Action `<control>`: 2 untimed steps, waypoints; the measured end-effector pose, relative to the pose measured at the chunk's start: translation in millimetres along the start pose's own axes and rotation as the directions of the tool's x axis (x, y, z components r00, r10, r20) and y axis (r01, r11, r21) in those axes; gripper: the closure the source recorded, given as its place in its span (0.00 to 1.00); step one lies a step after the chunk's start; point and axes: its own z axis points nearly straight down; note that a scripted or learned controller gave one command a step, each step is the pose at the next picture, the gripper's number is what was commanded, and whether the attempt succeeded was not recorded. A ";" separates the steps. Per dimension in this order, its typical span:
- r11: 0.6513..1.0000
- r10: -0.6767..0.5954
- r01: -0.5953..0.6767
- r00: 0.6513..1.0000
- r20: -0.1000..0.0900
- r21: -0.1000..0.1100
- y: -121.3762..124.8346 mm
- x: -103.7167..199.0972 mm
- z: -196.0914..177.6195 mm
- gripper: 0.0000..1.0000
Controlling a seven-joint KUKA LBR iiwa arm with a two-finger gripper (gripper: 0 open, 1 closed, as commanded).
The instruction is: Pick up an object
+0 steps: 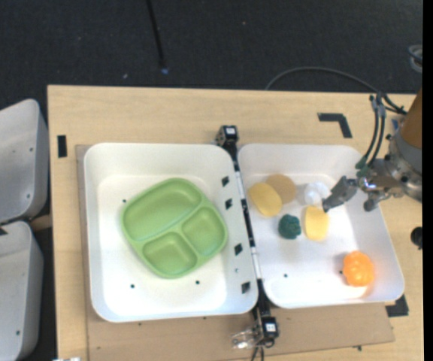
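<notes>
The gripper (335,195) reaches in from the right over the right bin (367,277), its dark fingers low beside a small white object (314,194) and just above a pale yellow block (316,223); whether they are parted or closed cannot be told (nothing shows clasped between them). Left of the block lie a dark green lump (289,226), a yellow piece (265,199) and a tan piece (282,186). An orange ball (358,268) sits near the front right. The left bin (111,292) holds a green divided tray (174,227).
</notes>
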 end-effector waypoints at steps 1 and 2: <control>1.000 -0.003 0.003 1.000 0.003 -0.012 2.1 0.4 -6.2 0.00; 1.000 0.000 0.000 1.000 0.002 -0.009 2.4 4.2 36.9 0.00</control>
